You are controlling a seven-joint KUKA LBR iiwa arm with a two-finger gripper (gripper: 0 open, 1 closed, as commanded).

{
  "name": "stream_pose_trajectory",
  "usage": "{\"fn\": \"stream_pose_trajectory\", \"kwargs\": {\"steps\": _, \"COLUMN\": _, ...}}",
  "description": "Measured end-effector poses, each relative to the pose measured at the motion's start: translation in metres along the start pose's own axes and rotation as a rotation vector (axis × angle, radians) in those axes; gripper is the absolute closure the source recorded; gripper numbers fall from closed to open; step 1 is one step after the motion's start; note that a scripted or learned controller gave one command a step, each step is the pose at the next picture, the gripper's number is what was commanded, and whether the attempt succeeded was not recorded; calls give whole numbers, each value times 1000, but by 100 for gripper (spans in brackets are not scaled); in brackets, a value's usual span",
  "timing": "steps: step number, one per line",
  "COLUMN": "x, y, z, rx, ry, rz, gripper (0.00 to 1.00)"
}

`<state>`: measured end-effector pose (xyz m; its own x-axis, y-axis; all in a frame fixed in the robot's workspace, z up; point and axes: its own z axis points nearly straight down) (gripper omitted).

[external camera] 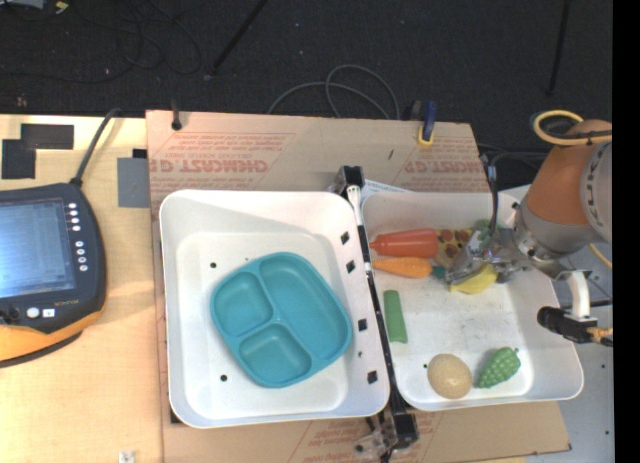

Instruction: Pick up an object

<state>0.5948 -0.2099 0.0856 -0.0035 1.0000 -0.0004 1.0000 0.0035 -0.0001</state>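
The hand sits low in the right white bin, near its back edge, at a small yellow curved plastic piece. Whether that piece is held cannot be told. The yellow piece lies with its long axis roughly parallel to the bin's back edge, just beside the orange carrot-shaped toy and the red pepper-shaped toy. A good grasp likely closes across the short axis, clear of both neighbours, then lifts straight up.
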Motion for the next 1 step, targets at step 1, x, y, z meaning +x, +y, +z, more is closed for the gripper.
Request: {"fn": "stream_pose_trajectory", "kwargs": {"steps": 1, "x": 27, "y": 51, "z": 1, "rx": 2, "ry": 2, "rz": -1, "gripper": 0}}
